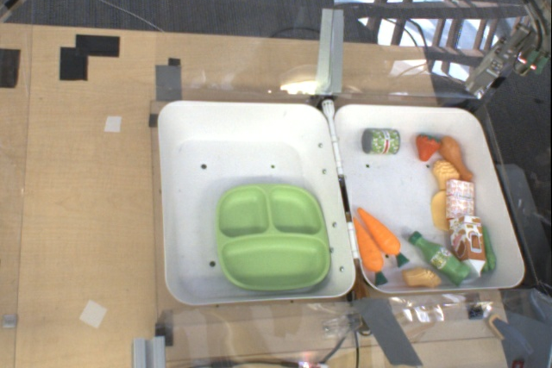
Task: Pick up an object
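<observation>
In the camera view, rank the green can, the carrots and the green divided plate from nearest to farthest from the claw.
The claw hangs above the right bin's far right corner.
1. Green can: far end of the right bin, nearest.
2. Carrots: near left part of the right bin.
3. Green divided plate: in the left bin, farthest.

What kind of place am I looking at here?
Probably a robot test bench in a lab: two shallow white plastic bins side by side, toy food such as orange plastic carrots, and a green compartment plate.
</observation>
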Robot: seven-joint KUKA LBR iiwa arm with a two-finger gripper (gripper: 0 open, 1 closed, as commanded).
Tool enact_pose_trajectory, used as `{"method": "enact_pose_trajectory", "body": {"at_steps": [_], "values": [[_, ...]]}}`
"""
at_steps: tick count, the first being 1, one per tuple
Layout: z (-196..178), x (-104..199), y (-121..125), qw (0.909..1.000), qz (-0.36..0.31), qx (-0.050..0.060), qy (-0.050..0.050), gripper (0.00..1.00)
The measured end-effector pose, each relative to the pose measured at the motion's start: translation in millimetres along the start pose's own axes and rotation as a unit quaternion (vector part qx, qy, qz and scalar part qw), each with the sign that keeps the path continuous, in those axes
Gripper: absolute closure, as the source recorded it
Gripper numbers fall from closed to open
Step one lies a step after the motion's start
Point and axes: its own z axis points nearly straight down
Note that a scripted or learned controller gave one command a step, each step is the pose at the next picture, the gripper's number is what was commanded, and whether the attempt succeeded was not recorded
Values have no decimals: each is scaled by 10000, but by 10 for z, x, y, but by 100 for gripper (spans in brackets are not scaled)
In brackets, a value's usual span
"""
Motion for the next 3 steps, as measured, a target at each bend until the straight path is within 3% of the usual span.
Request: {"method": "enact_pose_trajectory", "body": {"at_steps": [1,2,3], "values": [[-572,-19,-66,9967,818,2,-3,100],[-838,-242,-170,9962,876,9,1,100],[42,-97,-254,9957,924,31,52,100]]}}
